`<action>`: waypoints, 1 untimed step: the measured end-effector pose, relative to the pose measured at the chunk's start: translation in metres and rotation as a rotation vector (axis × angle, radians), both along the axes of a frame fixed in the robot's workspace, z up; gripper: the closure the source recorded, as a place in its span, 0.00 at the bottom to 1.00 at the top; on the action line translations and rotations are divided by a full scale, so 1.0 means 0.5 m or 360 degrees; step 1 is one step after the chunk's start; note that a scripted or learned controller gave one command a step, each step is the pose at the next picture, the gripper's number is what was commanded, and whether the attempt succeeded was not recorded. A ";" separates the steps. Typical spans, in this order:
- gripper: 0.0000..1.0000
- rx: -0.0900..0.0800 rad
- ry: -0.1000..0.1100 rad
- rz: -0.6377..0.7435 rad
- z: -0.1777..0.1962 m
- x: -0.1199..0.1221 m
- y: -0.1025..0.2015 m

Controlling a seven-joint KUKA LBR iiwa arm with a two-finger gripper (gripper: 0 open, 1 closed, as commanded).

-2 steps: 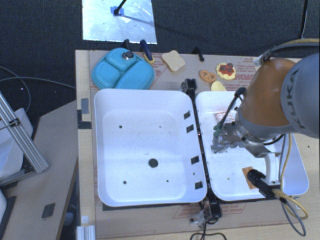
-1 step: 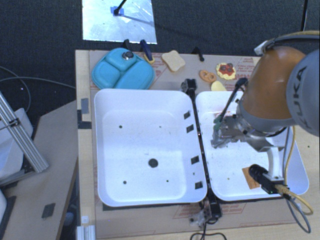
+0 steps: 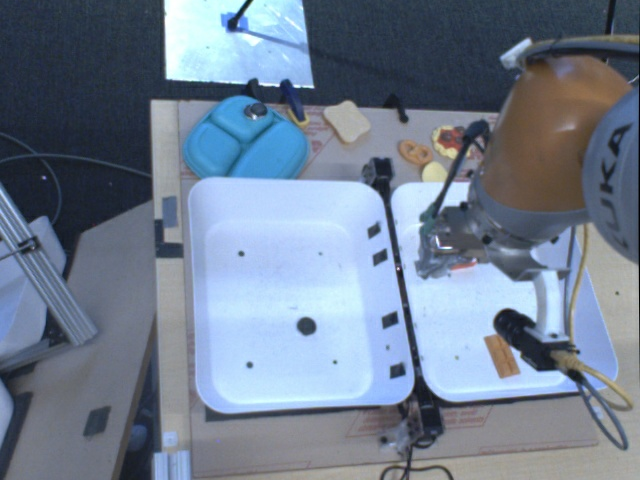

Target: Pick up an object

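My hand (image 3: 438, 253) hangs over the far left part of the right bin (image 3: 455, 366); I cannot tell whether it is open or closed. A small orange block (image 3: 502, 356) lies nearer in that bin, apart from my hand. On the counter (image 3: 335, 156) beyond the bins lie a blue tray (image 3: 245, 140), a toast slice (image 3: 347, 121) and a pretzel (image 3: 413, 152).

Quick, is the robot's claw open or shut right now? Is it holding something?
The gripper, low over the right bin: it cannot be told whether it is open, closed or holding anything.
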State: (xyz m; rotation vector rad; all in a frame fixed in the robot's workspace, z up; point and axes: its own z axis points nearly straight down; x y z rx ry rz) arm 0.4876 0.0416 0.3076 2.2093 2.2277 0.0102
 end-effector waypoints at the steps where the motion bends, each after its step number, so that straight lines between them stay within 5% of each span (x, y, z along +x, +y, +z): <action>1: 1.00 0.0000 -0.0004 -0.0004 0.176 0.000 0.014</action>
